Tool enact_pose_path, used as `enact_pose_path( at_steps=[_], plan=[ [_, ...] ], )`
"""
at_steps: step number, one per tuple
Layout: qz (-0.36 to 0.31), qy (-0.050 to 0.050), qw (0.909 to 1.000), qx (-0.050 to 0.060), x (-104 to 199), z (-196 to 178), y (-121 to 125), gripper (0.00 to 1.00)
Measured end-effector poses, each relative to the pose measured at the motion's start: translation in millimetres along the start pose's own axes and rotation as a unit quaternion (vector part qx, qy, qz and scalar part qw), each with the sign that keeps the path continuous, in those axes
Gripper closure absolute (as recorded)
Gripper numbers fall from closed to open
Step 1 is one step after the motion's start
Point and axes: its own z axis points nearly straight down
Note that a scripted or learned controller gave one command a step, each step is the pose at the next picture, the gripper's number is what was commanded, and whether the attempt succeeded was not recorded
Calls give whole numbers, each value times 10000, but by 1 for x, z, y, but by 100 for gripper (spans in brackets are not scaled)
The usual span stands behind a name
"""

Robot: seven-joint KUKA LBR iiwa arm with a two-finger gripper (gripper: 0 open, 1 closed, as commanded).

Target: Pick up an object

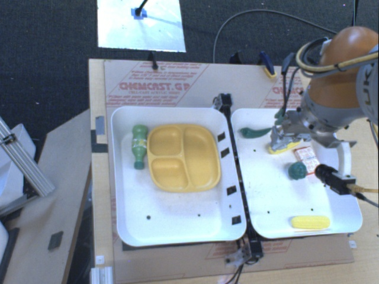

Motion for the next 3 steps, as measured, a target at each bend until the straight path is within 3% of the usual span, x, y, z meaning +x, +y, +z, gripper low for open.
enact_pose_path(
  at_steps=[3],
  plan=[
    [7,1,10000,13,144,21,8,100]
  ],
)
